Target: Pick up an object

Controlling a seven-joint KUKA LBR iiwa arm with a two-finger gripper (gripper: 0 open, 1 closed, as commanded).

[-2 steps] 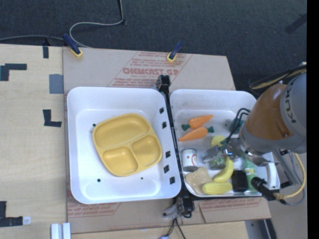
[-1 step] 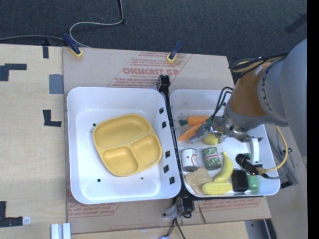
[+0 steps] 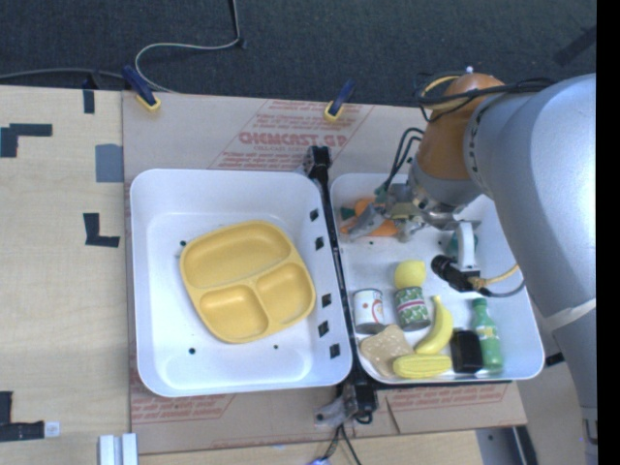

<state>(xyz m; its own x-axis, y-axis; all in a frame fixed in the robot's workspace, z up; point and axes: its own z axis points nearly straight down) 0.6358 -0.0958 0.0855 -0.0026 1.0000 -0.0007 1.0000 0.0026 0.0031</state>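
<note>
My fingers [image 3: 380, 217] low in right bin's [image 3: 518, 361] upper-left corner, over orange piece [image 3: 390, 228] just right of them; opening and hold: cannot tell.

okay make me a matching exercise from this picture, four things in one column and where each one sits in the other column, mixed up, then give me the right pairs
Things:
1. yellow divided plate
2. banana
3. green bottle
4. gripper

Places:
A. near-right corner of the right bin, beside a black object
B. far-left part of the right bin, over orange items
C. alone in the left bin
D. near part of the right bin, between the green-labelled jar and the black object

Pairs: 1-C, 2-D, 3-A, 4-B
</note>
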